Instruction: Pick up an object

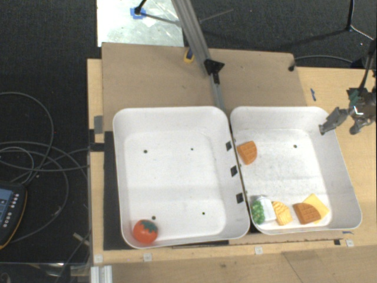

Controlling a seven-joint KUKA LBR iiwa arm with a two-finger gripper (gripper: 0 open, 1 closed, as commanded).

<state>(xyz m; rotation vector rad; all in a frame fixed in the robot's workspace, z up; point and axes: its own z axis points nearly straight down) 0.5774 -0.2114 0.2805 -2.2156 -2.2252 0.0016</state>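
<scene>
While claw [347, 122] hovers apart, round glossy tomato [145, 232] sits cornered.

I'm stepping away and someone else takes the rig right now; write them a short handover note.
Hand: at the right bin's upper right edge, above the rim, carrying nothing.
Right bin: orange piece by the left wall; green-and-white item, yellow piece, and orange-yellow block along the near wall.
Left bin: tomato in the near left corner.
Done: nothing picked.
Left: choose an object, descend, grasp, lift.

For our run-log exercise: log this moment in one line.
tool: over right bin edge | tomato: left bin | held: nothing seen
</scene>
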